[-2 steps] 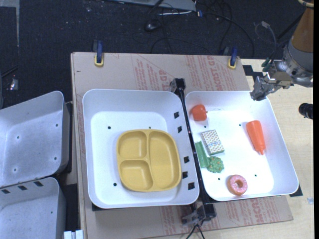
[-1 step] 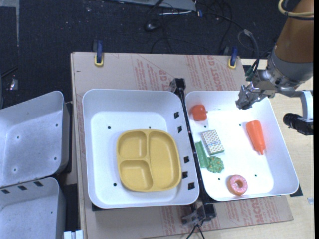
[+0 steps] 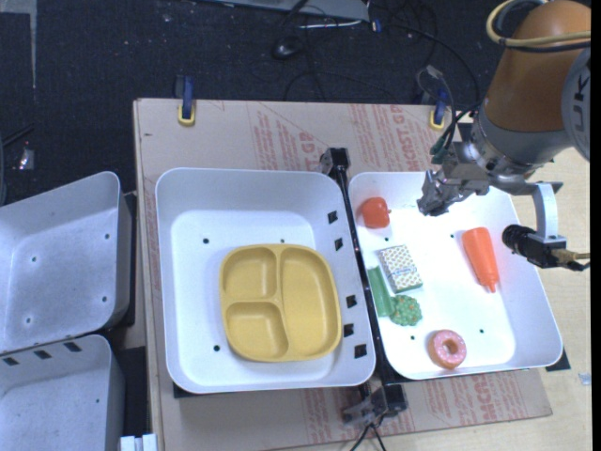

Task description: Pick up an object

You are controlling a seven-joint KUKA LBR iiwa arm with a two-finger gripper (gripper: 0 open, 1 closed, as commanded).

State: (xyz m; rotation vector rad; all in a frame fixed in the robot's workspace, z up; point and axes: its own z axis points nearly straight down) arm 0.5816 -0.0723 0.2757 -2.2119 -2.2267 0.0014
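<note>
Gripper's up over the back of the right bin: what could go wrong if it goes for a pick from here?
1. The gripper hangs between the tomato and the carrot, above neither; a straight descent may close on nothing.
2. The checkered block, green stick and broccoli crowd together, so a grasp there may nudge neighbours.
3. The tomato sits near the right bin's wall, leaving little finger room.

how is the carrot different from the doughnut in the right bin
The carrot is orange, long and tapered; the doughnut is pink, round, with a hole in its middle. The carrot lies toward the right side of the right bin, partway up; the doughnut sits near the bin's front edge, closer to the middle. Both lie flat on the bin floor, apart from the other items.
</note>
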